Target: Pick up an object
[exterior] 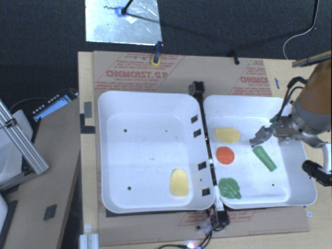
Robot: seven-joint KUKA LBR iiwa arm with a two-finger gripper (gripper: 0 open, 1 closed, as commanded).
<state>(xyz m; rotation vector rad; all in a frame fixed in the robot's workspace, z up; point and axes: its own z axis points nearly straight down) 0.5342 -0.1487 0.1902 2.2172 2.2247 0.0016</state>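
Nothing is lifted yet: the green stick (pixel 264 157) lies flat in my right bin (pixel 298 191), just below my claw (pixel 258 138), whose state I cannot tell. Left of it sit an orange disc (pixel 224 155), a yellow piece (pixel 227 135) and a green lump (pixel 229 188); the grab remains.

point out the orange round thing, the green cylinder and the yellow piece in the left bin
orange round thing (pixel 224 155), camera view, centre of its top face.
green cylinder (pixel 264 158), camera view, middle of its length.
yellow piece (pixel 179 182), camera view, centre of its upper surface.
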